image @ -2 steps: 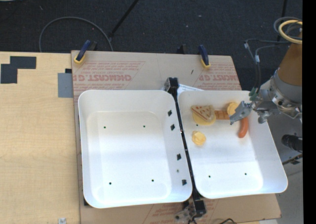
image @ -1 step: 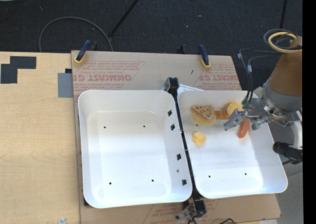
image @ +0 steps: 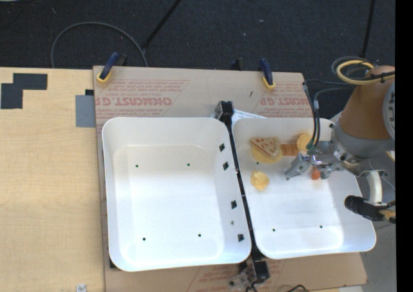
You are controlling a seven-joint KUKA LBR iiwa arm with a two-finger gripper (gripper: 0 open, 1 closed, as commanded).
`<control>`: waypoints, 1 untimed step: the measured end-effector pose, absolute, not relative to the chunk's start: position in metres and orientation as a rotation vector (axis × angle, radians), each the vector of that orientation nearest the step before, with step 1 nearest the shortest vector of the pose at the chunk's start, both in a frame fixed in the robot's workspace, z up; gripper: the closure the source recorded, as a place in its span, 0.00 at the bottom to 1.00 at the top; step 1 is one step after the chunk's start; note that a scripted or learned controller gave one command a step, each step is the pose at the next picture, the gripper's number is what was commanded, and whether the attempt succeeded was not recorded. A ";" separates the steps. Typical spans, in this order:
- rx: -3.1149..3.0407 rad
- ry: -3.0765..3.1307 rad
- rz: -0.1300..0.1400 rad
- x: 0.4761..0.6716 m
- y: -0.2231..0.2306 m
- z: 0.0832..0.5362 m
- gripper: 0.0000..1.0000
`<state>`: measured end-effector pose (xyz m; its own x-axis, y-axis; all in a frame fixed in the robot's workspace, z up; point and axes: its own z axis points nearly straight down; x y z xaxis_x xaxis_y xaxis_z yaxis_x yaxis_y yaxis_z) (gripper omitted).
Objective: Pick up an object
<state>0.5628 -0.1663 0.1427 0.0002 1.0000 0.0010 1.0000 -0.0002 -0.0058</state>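
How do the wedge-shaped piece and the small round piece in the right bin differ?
The wedge-shaped piece is larger and tan with darker markings; the small round piece is plain yellow. The wedge lies toward the bin's far wall, the round one nearer the middle. The wedge is angular, the other rounded. Both lie in the right bin, left of the tool.

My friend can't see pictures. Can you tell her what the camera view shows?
A grey robot arm with an orange band reaches from the right into the right white plastic bin, its metal gripper near a tan wedge-shaped toy and a small yellow round toy. The left white plastic bin sits beside it.
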 end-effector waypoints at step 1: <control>-2.218 -2.219 0.004 0.561 -0.166 0.090 0.00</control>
<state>0.5614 -0.1656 0.0899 -0.0003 1.0000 0.0010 1.0000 0.0003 -0.0050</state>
